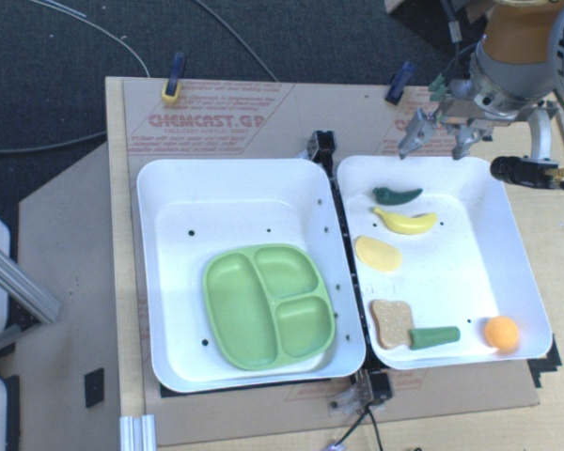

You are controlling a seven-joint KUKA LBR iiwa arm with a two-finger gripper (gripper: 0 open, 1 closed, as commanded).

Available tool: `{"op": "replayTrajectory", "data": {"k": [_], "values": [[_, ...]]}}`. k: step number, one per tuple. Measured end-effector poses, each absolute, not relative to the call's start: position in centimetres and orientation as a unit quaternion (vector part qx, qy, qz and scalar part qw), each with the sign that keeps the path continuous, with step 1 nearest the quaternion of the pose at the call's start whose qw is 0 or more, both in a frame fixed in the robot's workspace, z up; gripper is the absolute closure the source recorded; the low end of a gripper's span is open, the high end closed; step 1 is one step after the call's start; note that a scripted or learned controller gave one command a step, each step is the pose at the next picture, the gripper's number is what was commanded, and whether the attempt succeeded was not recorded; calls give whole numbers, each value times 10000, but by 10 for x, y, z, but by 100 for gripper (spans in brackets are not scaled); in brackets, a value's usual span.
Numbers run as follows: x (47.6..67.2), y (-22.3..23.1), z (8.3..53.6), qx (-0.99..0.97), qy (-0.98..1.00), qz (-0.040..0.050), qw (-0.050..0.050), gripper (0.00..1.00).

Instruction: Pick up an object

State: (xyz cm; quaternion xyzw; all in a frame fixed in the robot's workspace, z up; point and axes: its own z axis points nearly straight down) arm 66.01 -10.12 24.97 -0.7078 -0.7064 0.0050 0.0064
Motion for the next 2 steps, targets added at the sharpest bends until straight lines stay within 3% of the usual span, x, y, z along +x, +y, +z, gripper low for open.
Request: {"op": "replayTrajectory", "data": {"k": [1, 2], "values": [[662, -101, 258, -7070, -7072, 4, 8, 0], [654, -104, 213, -7074, -7068, 8, 11, 0]]}}
